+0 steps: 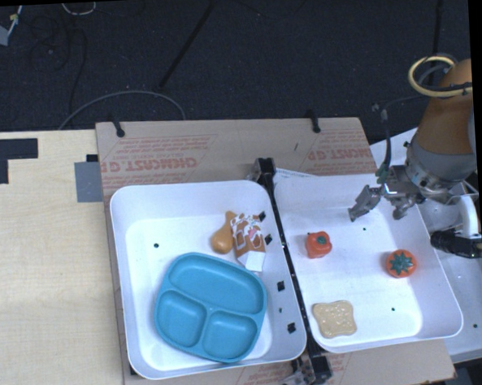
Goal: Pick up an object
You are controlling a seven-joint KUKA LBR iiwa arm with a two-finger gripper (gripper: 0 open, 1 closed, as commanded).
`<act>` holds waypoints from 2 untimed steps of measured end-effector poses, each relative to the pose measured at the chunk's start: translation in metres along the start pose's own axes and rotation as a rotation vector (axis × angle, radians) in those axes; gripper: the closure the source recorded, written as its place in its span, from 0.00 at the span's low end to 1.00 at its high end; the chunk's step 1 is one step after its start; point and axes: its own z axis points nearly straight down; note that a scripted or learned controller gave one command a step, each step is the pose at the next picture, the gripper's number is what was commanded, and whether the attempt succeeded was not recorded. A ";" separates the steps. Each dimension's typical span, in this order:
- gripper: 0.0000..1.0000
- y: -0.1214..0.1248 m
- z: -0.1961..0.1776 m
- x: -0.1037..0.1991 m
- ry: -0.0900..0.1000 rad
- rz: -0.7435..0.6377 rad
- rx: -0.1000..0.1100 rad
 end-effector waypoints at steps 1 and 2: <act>0.00 -0.003 0.064 0.000 0.000 0.001 0.001; 0.00 -0.004 0.102 0.001 0.000 0.001 0.000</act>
